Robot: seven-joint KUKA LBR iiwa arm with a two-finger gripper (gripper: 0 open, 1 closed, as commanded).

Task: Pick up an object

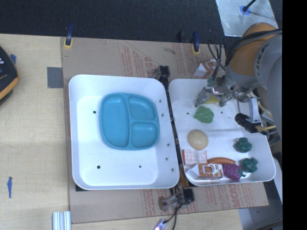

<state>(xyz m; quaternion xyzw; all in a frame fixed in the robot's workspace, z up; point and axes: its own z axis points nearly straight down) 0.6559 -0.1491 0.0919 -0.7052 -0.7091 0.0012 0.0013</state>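
The right bin holds several small items. A light green leafy piece lies near its back, with a tan round bun just in front of it. Two dark green broccoli pieces sit at the right. An orange sausage, a purple piece, a red-and-white carton and an orange box crowd the front edge. My gripper hangs over the back of this bin, open, with nothing between its fingers. Its grey finger is just above the leafy piece.
The left bin holds a blue compartment plate. The grey arm with its orange band covers the right bin's back right corner. Clamps stand at the bench's back edge and cables lie between the bins.
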